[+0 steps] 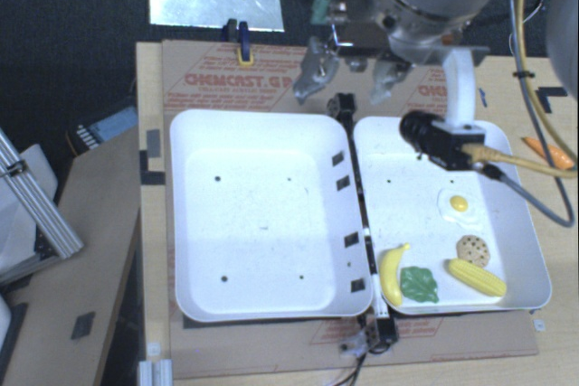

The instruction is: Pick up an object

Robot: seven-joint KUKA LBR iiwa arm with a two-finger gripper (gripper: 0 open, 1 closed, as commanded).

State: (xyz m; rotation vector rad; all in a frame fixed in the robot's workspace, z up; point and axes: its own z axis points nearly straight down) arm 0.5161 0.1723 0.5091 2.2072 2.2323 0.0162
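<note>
Claw hangs above the far edge of the desk, over the seam btwn the two bins; fingers spread apart, nothing btwn them.

Pickable things all sit in the right bin, near its front-right corner: banana, green leafy piece touching it, corn cob, cookie, fried egg. Left bin is white w/ a few dark dots.

Handling, my guess: all look like toy food, so light and prob. stiff plastic w/ smooth, slippery skin. Egg and cookie lie flat, hard to pinch. Banana or corn best: grip across the narrow middle, fingers crosswise to the long axis. Leaf may be soft; can't tell at this res.

Writing: red "CHEMCAST" printed on the brown sheet under the bins, followed by letters I read as "G P".
</note>
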